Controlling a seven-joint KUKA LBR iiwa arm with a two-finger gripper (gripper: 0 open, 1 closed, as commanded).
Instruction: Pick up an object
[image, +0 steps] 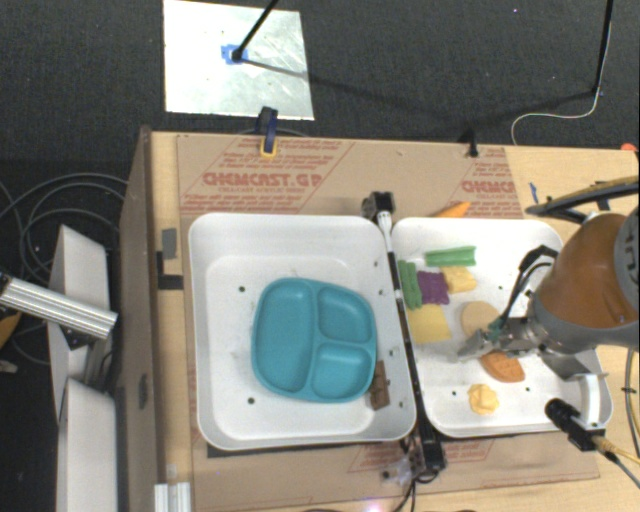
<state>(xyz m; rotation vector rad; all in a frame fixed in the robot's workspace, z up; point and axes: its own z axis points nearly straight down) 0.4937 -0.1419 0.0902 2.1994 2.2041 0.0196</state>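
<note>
The right bin (535, 240) holds several small food toys. My gripper (482, 346) is low inside it, between a tan round piece (477, 316) just behind it and an orange oval piece (504, 369) just in front and to the right. It looks to be touching or nearly touching the orange piece. I see nothing lifted off the bin floor. A pale yellow lump (484, 399) lies nearer the front wall.
Further back in the right bin lie a green bar (450, 257), a green stick (410, 285), a purple piece (433, 288) and yellow blocks (430, 323). The left bin (225, 250) holds a blue divided plate (312, 340) and a brown piece (380, 386). An orange carrot (453, 210) lies behind the bins.
</note>
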